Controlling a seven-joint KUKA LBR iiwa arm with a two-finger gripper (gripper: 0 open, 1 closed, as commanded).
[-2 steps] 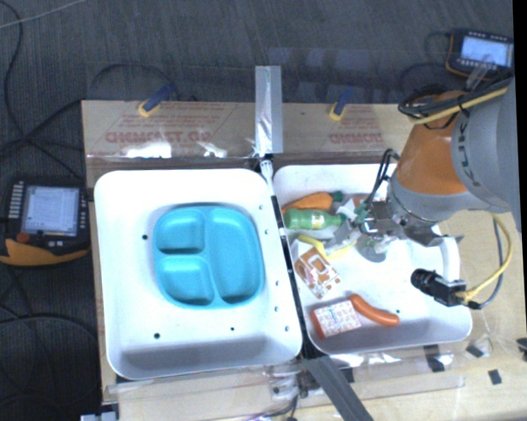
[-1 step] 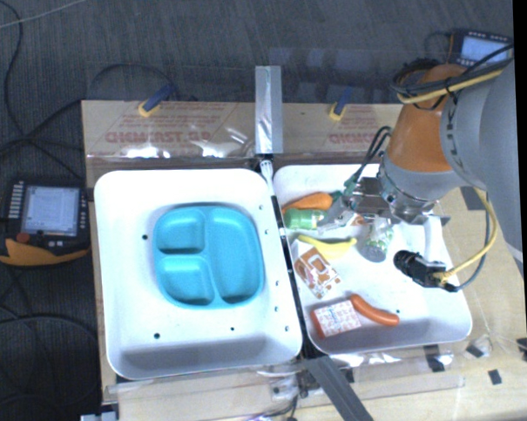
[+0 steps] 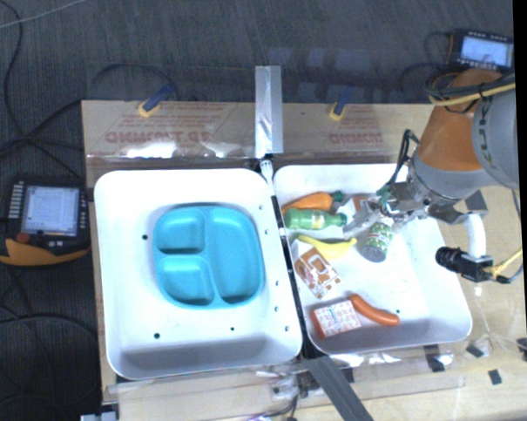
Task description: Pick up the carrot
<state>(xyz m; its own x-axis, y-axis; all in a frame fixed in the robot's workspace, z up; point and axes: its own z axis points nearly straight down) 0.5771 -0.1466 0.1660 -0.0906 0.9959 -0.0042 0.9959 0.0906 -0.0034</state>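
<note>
I hang over the right bin (image 3: 440, 267), my gripper (image 3: 374, 211) low near its far side, just above a can (image 3: 375, 240). Whether my jaws are open or closed I cannot tell. The carrot (image 3: 312, 201) lies to my left at the bin's far left corner, just beyond a green bottle (image 3: 313, 219), with a banana (image 3: 328, 244) nearer. I judge I am in the approach, nothing grasped. Next I must shift left over the carrot, line up across it and descend without catching the bottle.
</note>
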